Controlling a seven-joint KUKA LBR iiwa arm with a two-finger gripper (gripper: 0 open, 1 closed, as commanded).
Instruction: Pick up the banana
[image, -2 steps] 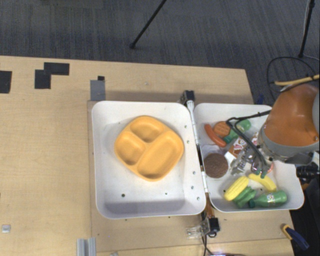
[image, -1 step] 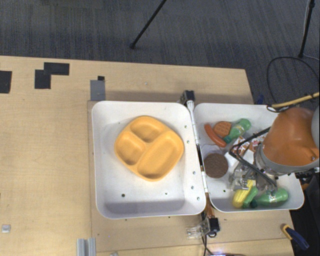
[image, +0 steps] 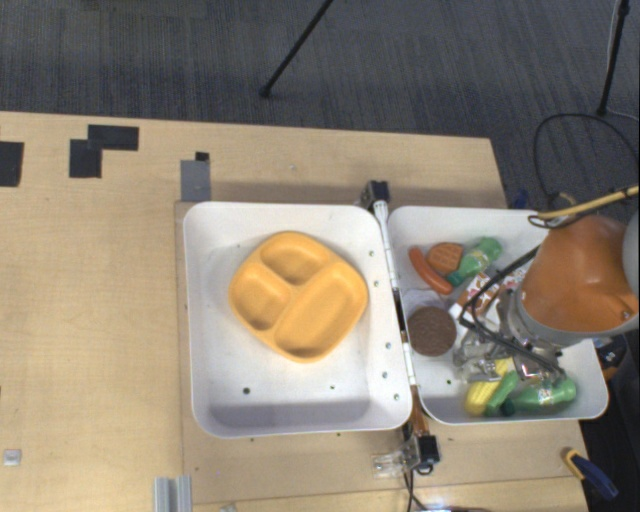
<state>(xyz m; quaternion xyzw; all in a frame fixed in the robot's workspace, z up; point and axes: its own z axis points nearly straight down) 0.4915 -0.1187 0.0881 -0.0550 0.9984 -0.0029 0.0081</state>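
Gripper (image: 497, 352) low in right bin (image: 596, 405), seemingly poised for banana (image: 483, 393) just below, beside green toy (image: 540, 396); fingers' spread impossible to tell; yellow sectioned plate (image: 298, 294) in left bin (image: 215, 400).

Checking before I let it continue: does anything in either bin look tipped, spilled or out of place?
Nothing stands out. The yellow divided plate sits flat in the left bin. The toy food lies loosely clustered in the right bin, where the gripper is low among it.
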